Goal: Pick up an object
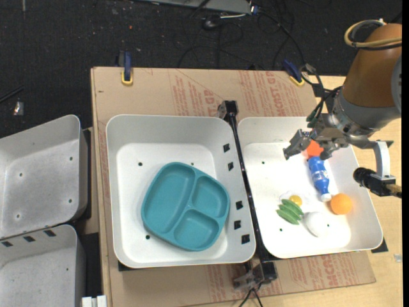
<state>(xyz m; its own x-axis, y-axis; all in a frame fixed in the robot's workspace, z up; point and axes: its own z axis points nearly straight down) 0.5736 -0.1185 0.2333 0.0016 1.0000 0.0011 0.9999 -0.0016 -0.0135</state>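
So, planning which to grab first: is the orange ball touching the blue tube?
Cannot tell. In the camera view the orange ball sits right at the blue tube's lower end, with no plain gap or contact between them.

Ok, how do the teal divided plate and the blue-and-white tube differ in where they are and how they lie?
The teal divided plate lies flat in the left bin, far from the gripper; the blue-and-white tube lies in the right bin, its upper end just below the gripper. The plate is broad and sits alone; the tube is slim, with an orange ball beside its lower end. Both rest on a bin floor.
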